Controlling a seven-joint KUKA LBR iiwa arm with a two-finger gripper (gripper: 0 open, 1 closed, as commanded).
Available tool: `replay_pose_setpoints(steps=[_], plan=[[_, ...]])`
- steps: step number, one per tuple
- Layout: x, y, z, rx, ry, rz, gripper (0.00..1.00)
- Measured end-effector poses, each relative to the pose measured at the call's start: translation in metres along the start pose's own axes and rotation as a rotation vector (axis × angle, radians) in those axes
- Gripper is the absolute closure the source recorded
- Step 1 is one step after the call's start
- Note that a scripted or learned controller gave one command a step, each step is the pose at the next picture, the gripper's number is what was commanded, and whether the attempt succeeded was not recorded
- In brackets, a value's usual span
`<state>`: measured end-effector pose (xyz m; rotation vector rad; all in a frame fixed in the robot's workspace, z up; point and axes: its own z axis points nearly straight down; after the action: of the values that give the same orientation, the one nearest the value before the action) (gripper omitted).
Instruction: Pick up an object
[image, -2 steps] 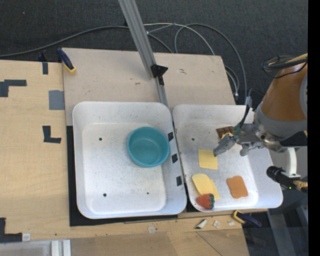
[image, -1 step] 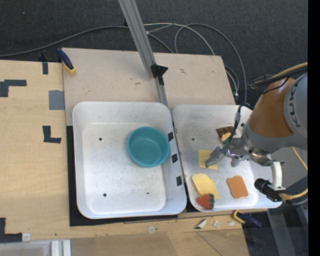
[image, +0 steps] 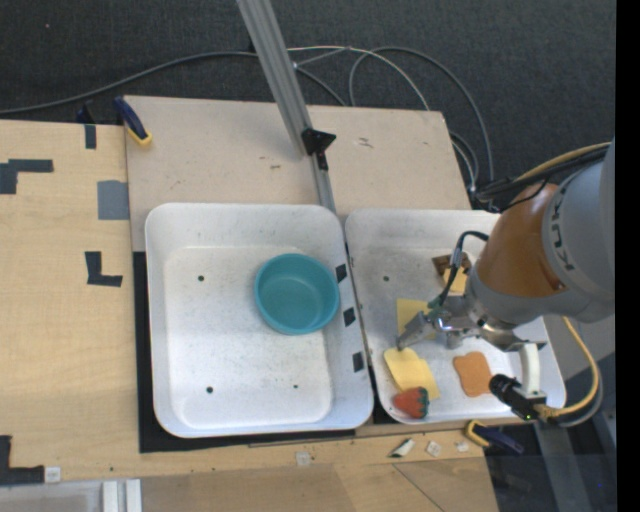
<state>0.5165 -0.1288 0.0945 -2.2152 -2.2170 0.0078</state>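
Open floor around teal bowl (image: 296, 292)

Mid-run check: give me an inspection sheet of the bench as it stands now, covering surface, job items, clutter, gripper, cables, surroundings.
Surface: wooden bench bearing a left bin and a right bin, side by side.
Job's things: teal bowl in the left bin; in the right bin a yellow piece, a red strawberry-like toy, an orange piece.
Clutter: small white bits on the bench edge below the right bin; blue-yellow clamp top left.
Gripper: gripper low over the right bin, above the yellow things; grasp cannot be judged.
Cables: cables looping behind the bins.
Surroundings: dark floor, slanted metal pole.
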Motion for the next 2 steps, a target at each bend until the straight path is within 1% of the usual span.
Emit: replay_pose_setpoints(steps=[1,2], plan=[[0.001,0.001,-0.013,-0.004,0.000,-0.002,1.00],[0.010,-0.004,-0.063,-0.011,-0.002,-0.001,1.00]])
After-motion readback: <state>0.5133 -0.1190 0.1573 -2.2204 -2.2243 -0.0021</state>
